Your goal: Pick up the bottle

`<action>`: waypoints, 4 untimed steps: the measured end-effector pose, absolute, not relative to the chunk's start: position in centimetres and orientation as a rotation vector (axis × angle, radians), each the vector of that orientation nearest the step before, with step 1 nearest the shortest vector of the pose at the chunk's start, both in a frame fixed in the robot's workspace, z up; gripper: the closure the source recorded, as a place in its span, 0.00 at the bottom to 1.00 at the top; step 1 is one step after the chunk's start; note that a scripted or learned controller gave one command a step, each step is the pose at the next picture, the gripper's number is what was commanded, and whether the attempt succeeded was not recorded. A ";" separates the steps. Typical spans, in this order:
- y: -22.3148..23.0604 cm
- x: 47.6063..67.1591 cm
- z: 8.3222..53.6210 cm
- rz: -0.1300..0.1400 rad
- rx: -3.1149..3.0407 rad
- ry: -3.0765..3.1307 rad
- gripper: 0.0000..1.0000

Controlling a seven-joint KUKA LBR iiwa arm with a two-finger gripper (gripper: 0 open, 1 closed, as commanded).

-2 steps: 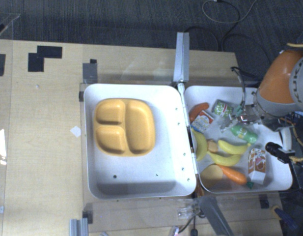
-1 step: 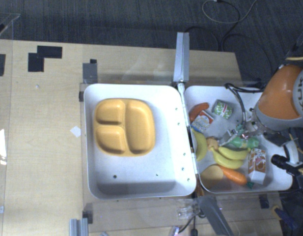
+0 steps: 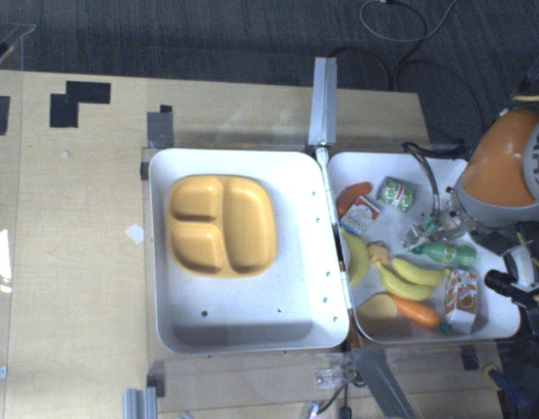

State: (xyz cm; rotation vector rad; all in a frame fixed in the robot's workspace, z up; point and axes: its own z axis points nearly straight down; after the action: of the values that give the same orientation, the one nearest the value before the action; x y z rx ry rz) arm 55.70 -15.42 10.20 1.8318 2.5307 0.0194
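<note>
My gripper hangs over the right bin, just above a green bottle lying on its side. Bananas, a carrot and small packets crowd around it. The left bin holds a yellow divided tray.

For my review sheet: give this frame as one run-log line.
arm: over right bin | claw: just above green bottle, grip unclear | bottle: lying among bananas | left bin: yellow tray
</note>
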 end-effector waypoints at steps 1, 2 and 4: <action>-8.3 56.5 25.8 0.008 1.968 2.440 1.00; -8.3 56.5 25.7 0.007 1.968 2.441 0.00; -13.7 53.2 8.9 0.010 2.056 2.360 0.00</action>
State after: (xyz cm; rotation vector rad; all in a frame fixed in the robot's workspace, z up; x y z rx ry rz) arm 53.21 -13.69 8.95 2.0561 2.3602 0.0096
